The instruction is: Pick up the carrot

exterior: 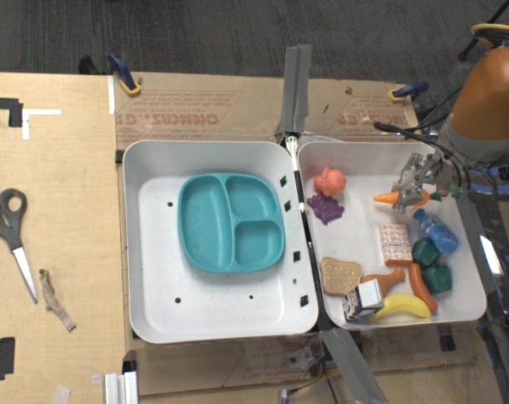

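Observation:
The carrot (pixel 390 198) is small and orange with a green top, and lies pointing left at the back of the right bin (pixel 355 158). Its thick right end is tucked between the fingertips of my gripper (pixel 412 190), which comes down from the grey and orange arm (pixel 481 99) on the right. The gripper is shut on that end of the carrot, low over the bin floor.
Around the carrot in the right bin are a pink-orange toy (pixel 330 181), purple grapes (pixel 326 209), a blue bottle (pixel 435 232), a small printed box (pixel 395 243), a green pepper (pixel 432 264), bread (pixel 341 274) and a banana (pixel 403 308). A teal divided plate (pixel 233 223) lies in the left bin.

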Controlling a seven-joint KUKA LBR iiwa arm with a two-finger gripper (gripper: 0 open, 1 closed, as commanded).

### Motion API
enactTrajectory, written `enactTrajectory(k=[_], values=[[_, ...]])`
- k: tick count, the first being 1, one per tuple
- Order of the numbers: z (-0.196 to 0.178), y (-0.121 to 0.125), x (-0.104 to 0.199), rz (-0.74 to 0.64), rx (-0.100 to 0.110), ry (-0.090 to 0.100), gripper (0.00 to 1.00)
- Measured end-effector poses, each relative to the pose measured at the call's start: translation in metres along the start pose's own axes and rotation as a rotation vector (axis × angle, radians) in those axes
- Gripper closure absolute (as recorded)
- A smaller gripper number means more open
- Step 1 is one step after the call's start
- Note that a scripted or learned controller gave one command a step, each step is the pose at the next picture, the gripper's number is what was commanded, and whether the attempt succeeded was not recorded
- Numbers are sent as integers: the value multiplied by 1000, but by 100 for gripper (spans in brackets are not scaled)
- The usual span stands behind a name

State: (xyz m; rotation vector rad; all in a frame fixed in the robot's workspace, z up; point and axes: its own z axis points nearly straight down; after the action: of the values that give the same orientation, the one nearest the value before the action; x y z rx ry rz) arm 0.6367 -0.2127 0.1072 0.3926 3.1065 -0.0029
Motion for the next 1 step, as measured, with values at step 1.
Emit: enactTrajectory(k=[1], values=[[-98,100,35,-55,-2,5,100]])
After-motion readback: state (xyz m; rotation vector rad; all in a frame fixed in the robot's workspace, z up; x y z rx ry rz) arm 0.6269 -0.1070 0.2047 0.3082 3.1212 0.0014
